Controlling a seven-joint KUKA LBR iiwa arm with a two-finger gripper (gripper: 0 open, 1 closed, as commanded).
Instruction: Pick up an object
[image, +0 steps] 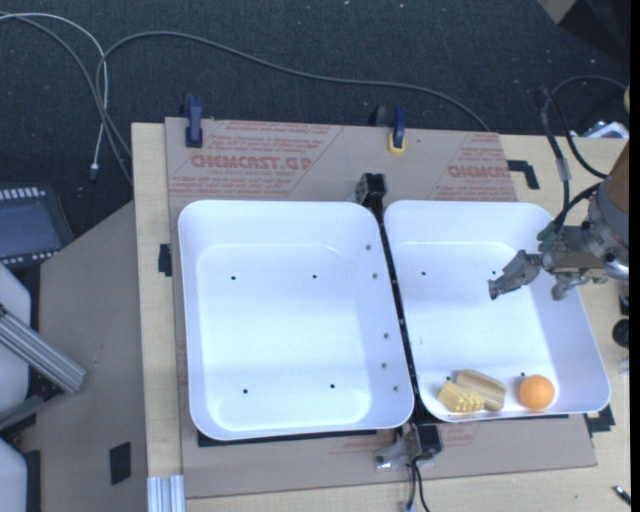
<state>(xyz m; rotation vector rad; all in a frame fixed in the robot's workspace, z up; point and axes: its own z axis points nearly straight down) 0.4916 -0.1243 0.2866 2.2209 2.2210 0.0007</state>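
the arm comes in from the right, and its gripper (530, 272) hangs over the right bin (470, 240), near the bin's far right side. 1 grey finger (512, 276) sticks out to the left and another bit points down on the right, so the jaws look spread apart, with nothing between them.

3 small things sit along the near edge of that bin. a yellow corn toy (460, 399) lies touching a tan bread toy (481, 384), and an orange ball (537, 392) sits just beside them, a little apart. the left bin (290, 220) has no toys in it.

what could go wrong? the ball is round and could roll away if a finger bumps it. the corn and the bread are pressed together, so the jaws might catch both, or push 1 and miss. all 3 sit close to the bin's wall, so a finger could hit the rim on the way down.

the toys are well apart from the jaws, nearer the front of the bin. the ball is almost straight in front of them.
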